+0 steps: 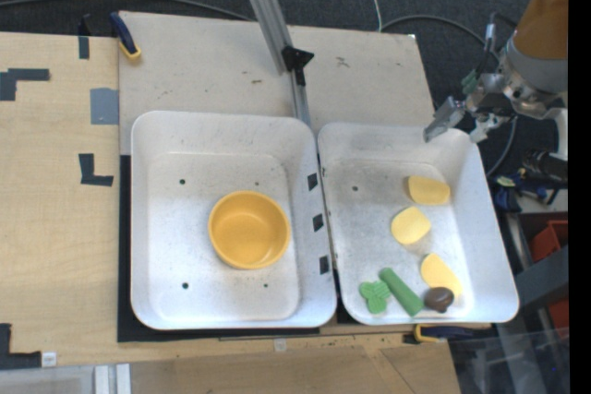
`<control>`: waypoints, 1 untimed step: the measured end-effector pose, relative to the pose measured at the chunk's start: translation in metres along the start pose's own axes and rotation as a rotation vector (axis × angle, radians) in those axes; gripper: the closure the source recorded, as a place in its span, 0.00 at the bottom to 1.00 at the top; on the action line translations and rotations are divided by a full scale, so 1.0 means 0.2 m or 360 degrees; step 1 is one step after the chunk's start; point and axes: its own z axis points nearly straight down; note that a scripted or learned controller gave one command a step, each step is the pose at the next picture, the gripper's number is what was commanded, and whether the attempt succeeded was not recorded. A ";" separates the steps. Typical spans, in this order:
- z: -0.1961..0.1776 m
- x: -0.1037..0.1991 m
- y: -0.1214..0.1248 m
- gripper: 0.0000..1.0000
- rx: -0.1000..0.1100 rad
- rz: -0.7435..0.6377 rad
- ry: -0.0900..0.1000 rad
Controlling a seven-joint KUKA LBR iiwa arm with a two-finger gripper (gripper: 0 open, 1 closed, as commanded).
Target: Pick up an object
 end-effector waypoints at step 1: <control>0.00 0.00 0.00 0.00 0.0000 0.0001 -0.0001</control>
